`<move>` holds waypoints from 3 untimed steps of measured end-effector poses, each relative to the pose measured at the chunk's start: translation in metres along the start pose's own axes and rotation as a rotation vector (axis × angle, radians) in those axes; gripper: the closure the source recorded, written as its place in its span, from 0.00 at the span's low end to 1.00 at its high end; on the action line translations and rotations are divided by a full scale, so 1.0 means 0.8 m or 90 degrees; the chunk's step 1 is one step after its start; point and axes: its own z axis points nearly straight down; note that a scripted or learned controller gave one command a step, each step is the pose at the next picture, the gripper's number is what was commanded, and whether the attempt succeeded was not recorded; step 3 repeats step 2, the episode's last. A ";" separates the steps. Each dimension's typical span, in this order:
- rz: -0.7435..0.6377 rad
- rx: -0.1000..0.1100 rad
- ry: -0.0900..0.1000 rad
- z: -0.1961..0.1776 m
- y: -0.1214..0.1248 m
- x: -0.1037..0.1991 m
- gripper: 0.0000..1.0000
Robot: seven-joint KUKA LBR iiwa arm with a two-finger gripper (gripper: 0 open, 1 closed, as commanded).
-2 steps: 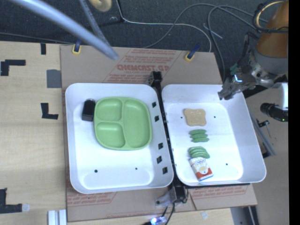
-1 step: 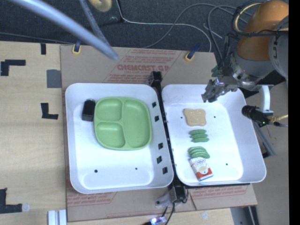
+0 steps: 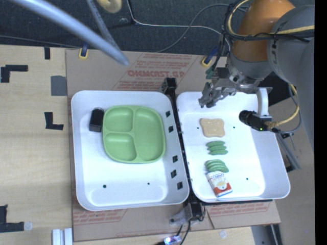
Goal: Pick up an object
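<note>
Two shallow white bins sit side by side on the table (image 3: pixel 30 137), over a cardboard sheet (image 3: pixel 153 68).

Left bin (image 3: pixel 84 188): a green divided plate (image 3: pixel 134 134) with three compartments at centre; a small black block (image 3: pixel 96 120) touches the plate's left edge.

Right bin (image 3: pixel 260 162): a tan bread slice (image 3: pixel 212 127) in the upper middle. Below it a green pea pod (image 3: pixel 216 147), then a second green pod (image 3: pixel 216 165), then a small white and red carton (image 3: pixel 220 183) near the lower rim, just under the second pod.

The arm (image 3: pixel 265 24) enters from upper right, its orange band showing. The claw (image 3: pixel 208 100) hangs over the right bin's upper left area, above the bread slice and apart from it. Nothing shows between its fingers; whether they are parted or closed, I cannot tell.
</note>
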 end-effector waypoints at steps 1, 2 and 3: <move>0.001 0.001 -0.001 0.016 0.015 0.075 1.00; 0.001 0.000 -0.001 0.023 0.026 0.129 1.00; 0.001 0.000 -0.001 0.023 0.026 0.129 1.00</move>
